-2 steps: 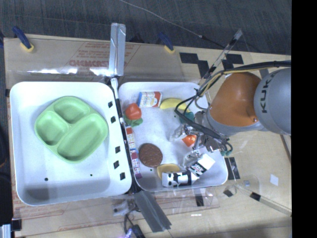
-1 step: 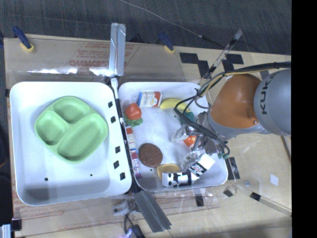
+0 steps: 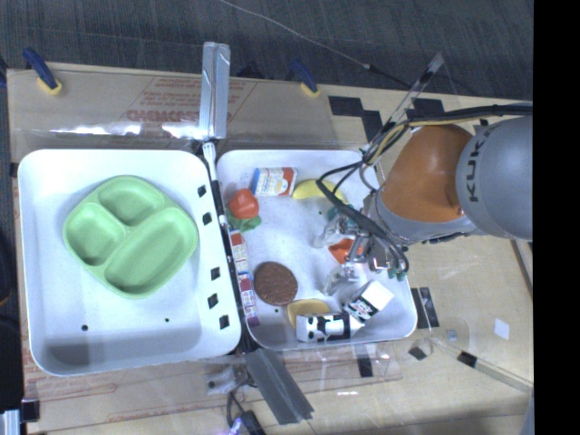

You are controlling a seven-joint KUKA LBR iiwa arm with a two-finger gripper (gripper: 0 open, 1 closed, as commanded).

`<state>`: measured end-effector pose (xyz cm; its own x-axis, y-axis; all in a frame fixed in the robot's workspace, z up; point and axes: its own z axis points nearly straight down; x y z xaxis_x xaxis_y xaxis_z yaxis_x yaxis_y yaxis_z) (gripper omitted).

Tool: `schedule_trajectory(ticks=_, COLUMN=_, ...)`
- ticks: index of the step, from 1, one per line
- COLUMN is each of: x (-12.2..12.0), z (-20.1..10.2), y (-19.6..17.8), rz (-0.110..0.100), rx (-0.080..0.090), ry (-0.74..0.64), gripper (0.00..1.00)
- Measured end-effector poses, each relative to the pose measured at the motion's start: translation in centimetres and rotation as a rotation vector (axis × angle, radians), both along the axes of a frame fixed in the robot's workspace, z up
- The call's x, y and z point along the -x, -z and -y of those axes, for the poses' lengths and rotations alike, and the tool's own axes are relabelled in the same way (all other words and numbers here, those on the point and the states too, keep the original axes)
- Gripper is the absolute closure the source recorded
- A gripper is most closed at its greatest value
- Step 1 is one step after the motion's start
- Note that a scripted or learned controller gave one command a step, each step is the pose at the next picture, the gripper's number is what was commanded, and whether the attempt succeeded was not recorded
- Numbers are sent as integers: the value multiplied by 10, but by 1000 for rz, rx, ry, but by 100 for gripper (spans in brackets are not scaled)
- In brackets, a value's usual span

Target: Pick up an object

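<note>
I am seeing the tool (image 3: 347, 254) hanging low near the right bin's (image 3: 272, 341) right wall, beside an orange object (image 3: 342, 248), but its opening I cannot tell.

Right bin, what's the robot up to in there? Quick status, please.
Gripper low in right bin, over small orange item. Nothing seen held. Black-and-white box and brown disc close by.

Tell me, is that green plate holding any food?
Empty. The green plate lies flat in the left bin, and all three of its compartments show bare green.
</note>
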<state>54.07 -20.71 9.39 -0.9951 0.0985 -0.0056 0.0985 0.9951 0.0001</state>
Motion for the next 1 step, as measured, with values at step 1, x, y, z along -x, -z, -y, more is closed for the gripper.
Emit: schedule_trajectory(ticks=1, x=-2, z=-1, y=-11, rz=3, rx=1, ry=-7, gripper=100)
